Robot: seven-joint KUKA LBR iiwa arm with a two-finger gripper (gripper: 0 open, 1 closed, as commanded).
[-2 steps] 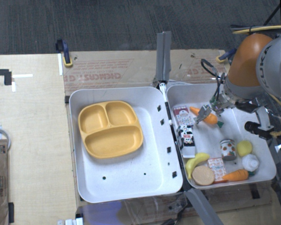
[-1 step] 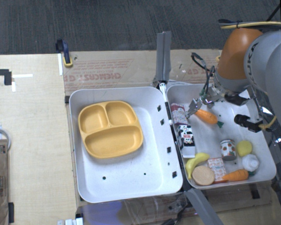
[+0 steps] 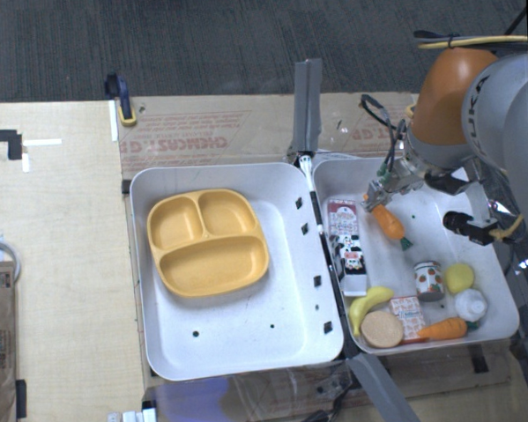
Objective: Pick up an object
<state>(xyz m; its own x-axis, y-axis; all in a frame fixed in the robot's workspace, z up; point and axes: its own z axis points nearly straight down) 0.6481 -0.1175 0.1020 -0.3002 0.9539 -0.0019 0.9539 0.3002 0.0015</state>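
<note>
My gripper [image 3: 377, 194] is low in the right bin [image 3: 503, 301], at its far left part. Just below its tip lies a small orange carrot [image 3: 389, 222] with a green end, touching or nearly touching the tip. A red and white carton [image 3: 346, 245] lies flat along the bin's left wall. Toward the front lie a small can [image 3: 427, 279], a yellow lemon [image 3: 460, 277], a banana [image 3: 368, 303], a round brown biscuit [image 3: 382, 329], a second carrot [image 3: 442, 330] and a white round piece [image 3: 470, 306].
The left bin [image 3: 235, 335] holds a yellow divided plate [image 3: 209, 241]. A grey post [image 3: 306, 106] rises at the far end of the wall between the bins. The arm's body and cables [image 3: 470, 107] hang over the right bin's far right corner.
</note>
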